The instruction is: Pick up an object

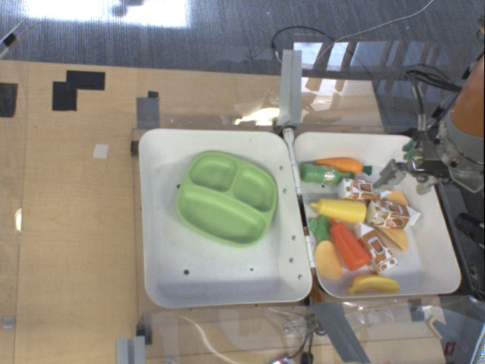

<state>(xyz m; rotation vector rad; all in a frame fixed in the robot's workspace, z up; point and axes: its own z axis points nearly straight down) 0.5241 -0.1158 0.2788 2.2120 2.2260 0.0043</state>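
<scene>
The right bin holds a heap of toy food: an orange carrot, a green bottle, a yellow mustard bottle, a red ketchup bottle, several brown-and-white cartons, a banana and an orange round piece. My gripper hangs over the bin's upper right part, just right of the carrot and above the cartons. Its fingers stand apart, open, with nothing between them.
The left bin carries a green divided plate. A grey post stands behind the seam between the bins. Cables and a dark frame lie behind the right bin.
</scene>
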